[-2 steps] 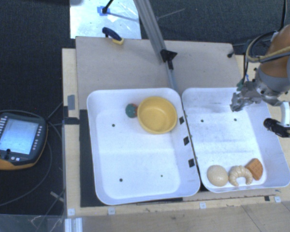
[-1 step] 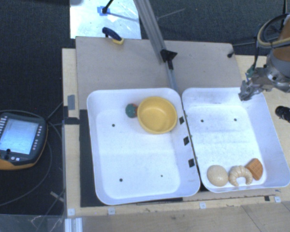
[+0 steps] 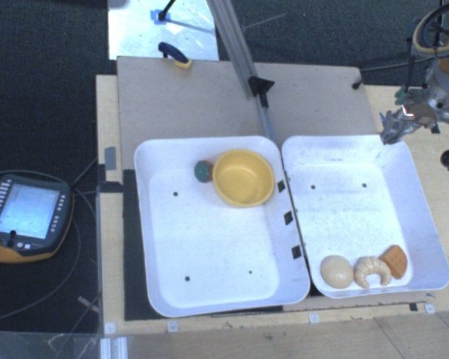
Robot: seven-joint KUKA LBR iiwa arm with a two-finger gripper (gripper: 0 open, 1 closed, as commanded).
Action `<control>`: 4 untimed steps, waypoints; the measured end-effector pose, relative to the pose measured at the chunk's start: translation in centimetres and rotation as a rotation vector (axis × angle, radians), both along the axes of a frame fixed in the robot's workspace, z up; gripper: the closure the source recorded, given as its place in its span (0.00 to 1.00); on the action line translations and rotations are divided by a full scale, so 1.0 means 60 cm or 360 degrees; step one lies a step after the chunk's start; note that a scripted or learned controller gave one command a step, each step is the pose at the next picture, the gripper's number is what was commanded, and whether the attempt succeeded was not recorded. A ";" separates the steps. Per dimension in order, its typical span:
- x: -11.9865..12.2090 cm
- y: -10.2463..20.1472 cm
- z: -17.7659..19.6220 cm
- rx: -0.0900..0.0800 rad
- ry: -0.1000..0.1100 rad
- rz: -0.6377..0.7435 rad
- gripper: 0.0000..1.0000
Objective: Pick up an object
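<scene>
Nearest you, three small pieces sat bunched in the right bin's [image 3: 426, 223] front corner: a pale round roll [image 3: 337, 271], a croissant [image 3: 373, 271] touching it, and an orange wedge [image 3: 394, 260] just beside the wall. Packed so tight, a grasp there could have snagged a neighbour or struck the rim. In the left bin [image 3: 209, 283], the yellow bowl [image 3: 243, 178] crowded a small green ball [image 3: 203, 171]. Farthest, the hand [image 3: 393, 129] hovered over the right bin's back corner, holding nothing; you couldn't tell its spread.

The arm [image 3: 445, 73] is cut off by the right edge; its hand [image 3: 393, 128] is too small and blurred to read.
</scene>
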State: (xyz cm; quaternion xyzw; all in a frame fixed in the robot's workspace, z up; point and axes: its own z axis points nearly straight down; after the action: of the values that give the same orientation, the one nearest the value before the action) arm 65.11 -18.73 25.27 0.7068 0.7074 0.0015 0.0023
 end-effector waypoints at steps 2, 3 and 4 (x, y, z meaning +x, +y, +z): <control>-0.067 0.168 -0.002 0.0003 0.0006 0.0005 1.00; -0.086 0.240 -0.011 0.0003 0.0008 0.0005 1.00; -0.114 0.334 -0.011 0.0004 0.0008 0.0006 1.00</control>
State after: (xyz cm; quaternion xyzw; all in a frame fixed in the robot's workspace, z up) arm 58.25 1.30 24.60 0.7055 0.7087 0.0006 -0.0003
